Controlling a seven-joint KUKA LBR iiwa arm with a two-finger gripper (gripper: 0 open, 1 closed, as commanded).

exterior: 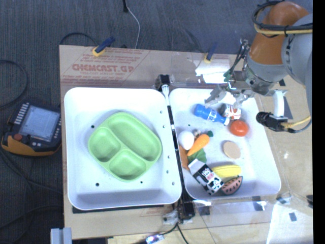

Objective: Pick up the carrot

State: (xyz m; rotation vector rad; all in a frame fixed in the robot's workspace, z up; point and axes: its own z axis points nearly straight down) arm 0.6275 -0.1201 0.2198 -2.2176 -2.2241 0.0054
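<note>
From my seat at the controls, the far left shows a black and orange handheld control pendant [31, 128] lying on the dark carpet beside the bench. The left shallow white bin [76, 187] holds a light green plastic plate with three compartments [125, 145], tilted a little in the middle of the bin.

Crossing the black divider into the right shallow white bin [269, 179], I see a small white egg-shaped piece [187, 139] near the left wall. Touching it on the right lies the orange toy carrot with a green leafy top [198, 142], slanting up to the right, its green end uppermost; a second orange wedge sits just below, against the divider. Below that is a black and white patterned block [207, 177], then a yellow toy banana [226, 171] and a red watermelon slice with dark seeds [231, 185] near the front wall. A round tan disc [232, 150] lies between the carrot and the right wall, with a red toy tomato [239, 128] above it. A blue bottle-like toy [209, 113] lies at the back of the bin.

The gripper [229, 96] hangs over that back area, just above the blue toy and well apart from the carrot. I cannot tell its state from here. Nothing I can see sits between its tips.
</note>
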